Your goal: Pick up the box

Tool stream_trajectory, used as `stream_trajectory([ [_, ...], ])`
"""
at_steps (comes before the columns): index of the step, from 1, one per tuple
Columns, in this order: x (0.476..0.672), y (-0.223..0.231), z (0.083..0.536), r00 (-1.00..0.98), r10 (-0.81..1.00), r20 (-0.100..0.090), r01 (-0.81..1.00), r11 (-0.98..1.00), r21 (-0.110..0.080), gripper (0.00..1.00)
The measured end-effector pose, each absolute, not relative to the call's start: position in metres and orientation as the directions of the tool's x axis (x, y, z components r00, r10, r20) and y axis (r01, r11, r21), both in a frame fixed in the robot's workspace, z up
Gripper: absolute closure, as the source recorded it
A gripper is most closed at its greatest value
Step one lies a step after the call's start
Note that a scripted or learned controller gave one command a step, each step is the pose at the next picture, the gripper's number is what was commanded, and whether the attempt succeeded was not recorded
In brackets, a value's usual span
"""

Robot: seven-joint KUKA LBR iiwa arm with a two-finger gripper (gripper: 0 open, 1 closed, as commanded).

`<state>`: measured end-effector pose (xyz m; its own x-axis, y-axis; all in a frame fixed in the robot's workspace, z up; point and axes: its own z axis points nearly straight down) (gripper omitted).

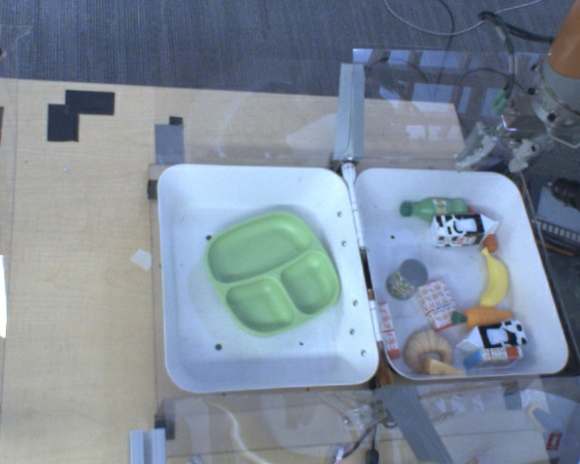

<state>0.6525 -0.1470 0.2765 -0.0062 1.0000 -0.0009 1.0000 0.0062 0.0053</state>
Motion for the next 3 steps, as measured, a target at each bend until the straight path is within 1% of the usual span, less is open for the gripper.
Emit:
stream_trajectory([
  [1,0.578,-0.123,0.113,-0.148,0.989,-0.001,0.989,0.148,0.003,0.0],
  [2,0.522,-0.098,0.09,-0.129,0.992,-0.004,0.992,0.129,0.016,0.0],
  [3,0.489,-0.107,0.112,-0.217,0.976,-0.002,0.976,0.217,0.006,0.0],
])
